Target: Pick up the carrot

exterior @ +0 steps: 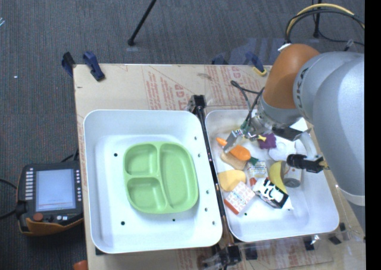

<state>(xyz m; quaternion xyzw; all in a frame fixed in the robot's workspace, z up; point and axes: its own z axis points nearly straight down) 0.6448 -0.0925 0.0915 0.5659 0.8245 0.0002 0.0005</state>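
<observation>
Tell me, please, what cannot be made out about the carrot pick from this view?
- End effector: too small in the camera view to tell whether it is open or shut.
- Carrot: only an orange tip shows beside the end effector; contact cannot be judged.
- Right bin: its right side is hidden by the arm.

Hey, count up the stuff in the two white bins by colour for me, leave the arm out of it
Green: 1, the divided plate in the left bin
Orange: 2, the carrot and an orange piece
Yellow: 2, a wedge and a banana
Purple: 1
Red and white: 1, a box
Black and white: 1, a packet
Total: 8 I can tell apart
</observation>
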